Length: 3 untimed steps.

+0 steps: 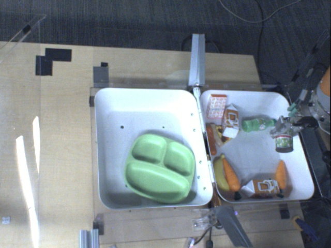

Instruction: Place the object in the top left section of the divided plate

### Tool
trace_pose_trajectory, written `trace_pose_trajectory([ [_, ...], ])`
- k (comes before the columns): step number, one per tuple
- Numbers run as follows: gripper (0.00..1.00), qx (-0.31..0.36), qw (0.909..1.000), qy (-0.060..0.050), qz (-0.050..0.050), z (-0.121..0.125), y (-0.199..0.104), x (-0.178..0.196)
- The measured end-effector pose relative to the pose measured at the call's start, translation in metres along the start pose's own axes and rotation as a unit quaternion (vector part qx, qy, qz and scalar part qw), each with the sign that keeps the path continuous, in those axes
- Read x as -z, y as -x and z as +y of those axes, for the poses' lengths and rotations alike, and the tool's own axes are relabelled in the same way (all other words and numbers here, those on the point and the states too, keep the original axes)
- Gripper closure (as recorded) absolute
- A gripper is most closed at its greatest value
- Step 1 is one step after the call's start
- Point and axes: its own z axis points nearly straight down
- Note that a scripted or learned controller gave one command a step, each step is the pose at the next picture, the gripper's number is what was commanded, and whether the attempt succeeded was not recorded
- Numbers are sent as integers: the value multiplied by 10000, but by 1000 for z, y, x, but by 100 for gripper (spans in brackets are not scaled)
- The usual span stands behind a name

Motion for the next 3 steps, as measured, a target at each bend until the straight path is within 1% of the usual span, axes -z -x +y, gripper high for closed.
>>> trace_pose_trajectory([
  [1, 100, -1475, 9891, -24, 6, -14, 23, -78],
  [2, 100, -1191, 9929, -2, 2, -32, -31, 64],
  [3, 100, -2046, 9788, -28, 8, -34, -51, -136],
])
